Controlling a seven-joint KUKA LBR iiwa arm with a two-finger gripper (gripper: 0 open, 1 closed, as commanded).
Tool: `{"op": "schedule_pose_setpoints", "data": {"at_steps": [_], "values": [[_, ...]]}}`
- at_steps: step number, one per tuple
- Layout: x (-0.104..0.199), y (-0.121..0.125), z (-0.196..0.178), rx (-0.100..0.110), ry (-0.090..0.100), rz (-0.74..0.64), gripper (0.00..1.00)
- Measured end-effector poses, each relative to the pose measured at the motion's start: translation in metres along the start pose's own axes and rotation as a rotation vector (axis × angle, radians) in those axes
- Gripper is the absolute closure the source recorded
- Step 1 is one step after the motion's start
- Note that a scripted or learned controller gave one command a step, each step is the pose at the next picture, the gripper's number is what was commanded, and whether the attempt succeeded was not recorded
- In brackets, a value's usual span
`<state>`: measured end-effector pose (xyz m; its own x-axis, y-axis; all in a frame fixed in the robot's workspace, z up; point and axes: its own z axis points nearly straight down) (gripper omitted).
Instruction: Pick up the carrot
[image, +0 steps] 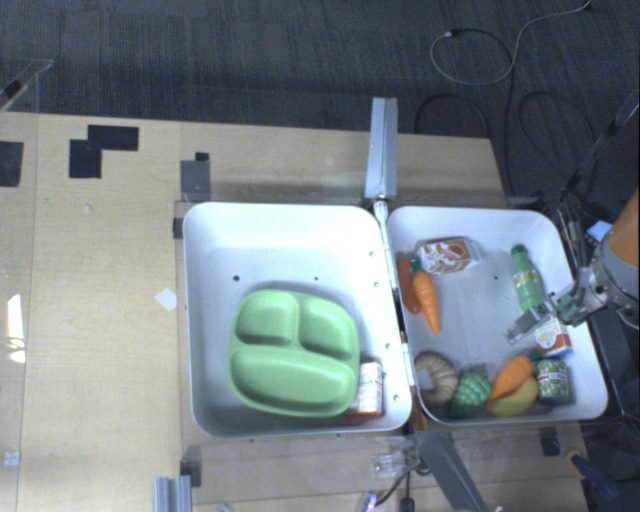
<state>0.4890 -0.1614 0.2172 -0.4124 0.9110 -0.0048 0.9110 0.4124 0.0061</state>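
The job has not really started yet, going by how things lie. A carrot (426, 301) lies flat in the right bin (470, 225), near its left wall, with its pointy end toward the bottom of the picture. Just beside it, by the wall, is a small orange-red thing (406, 283), and a snack packet (446, 255) sits a little above them. There is a second orange carrot-like toy (513, 374) low in the same bin, resting against a yellow fruit (513, 401), so there may be two carrots to pick from. The gripper (532, 325) hangs over the right side of this bin, near a green bottle (527, 279) and above a small jar (552, 379). The fingers (522, 327) look spread apart and nothing sits between them, so they hold nothing. The first carrot is well apart from the gripper, while the second one is near, just below it. What is left is almost all of the job: go over a carrot, come down, close the fingers on it and lift. The left bin (210, 300) holds a green tray (295, 352), which has no part in this.
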Motion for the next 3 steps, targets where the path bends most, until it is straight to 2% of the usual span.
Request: {"op": "schedule_pose_setpoints", "data": {"at_steps": [1,2,3], "values": [[0.043,0.022,0.127,-0.008,-0.007,-0.164,0.0],[0.037,0.02,0.127,-0.011,-0.006,-0.408,0.0],[0.055,0.035,0.006,-0.002,-0.001,-0.428,0.0]]}}
